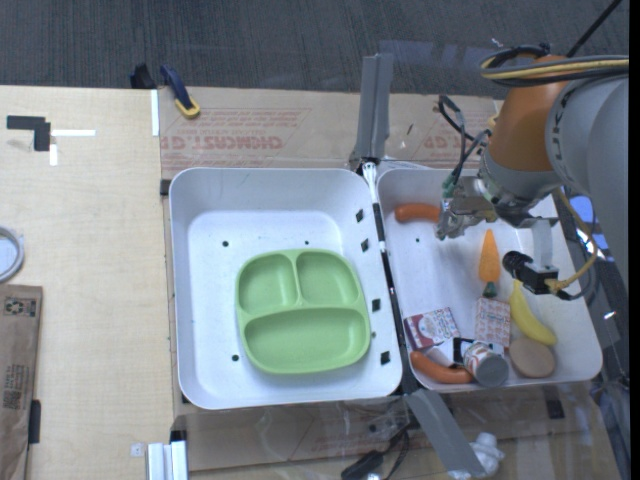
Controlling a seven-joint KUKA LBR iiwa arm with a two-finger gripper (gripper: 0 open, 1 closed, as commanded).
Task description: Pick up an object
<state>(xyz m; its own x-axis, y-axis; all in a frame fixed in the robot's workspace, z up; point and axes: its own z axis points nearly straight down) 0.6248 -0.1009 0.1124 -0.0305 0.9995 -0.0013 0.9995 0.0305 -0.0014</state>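
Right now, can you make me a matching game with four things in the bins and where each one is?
Things:
1. green plate
2. banana
3. carrot
4. can

Places:
A. near front edge of right bin
B. alone in left bin
C. right side of right bin, beside the carrot
D. middle of right bin, below the arm

Pairs: 1-B, 2-C, 3-D, 4-A

bins (200,298): 2 | green tray (302,310): 1 | sausages (416,211): 2 | carrot (488,258): 1 | banana (528,318): 1 | can (486,362): 1
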